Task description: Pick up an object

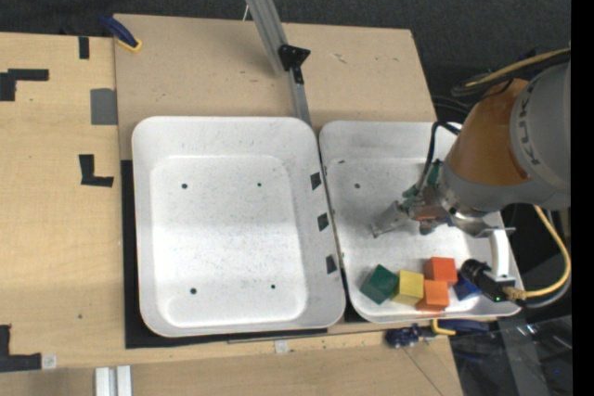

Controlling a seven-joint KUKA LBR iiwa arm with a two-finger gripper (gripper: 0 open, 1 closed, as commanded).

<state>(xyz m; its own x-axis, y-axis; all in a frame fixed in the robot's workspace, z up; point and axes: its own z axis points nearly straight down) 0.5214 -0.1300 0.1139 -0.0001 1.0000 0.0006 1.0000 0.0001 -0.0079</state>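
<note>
My gripper (401, 216) hangs low over the middle of the right bin (371, 153), under the grey and orange wrist (492, 153). Along that bin's front edge lie a green block (378, 283), a yellow block (409, 286), two orange blocks (441, 270) (434, 295) and a small blue piece (463, 288). The gripper is above and behind these blocks, apart from them. A small reddish spot shows at the gripper's base; what it is I cannot make out.
The left bin (148, 199) lies beside the right one, with a shared ridge (320, 199) between them. A slanted metal pole (264, 5) crosses the bench at the back. Yellow cables (548, 283) hang at the right.
</note>
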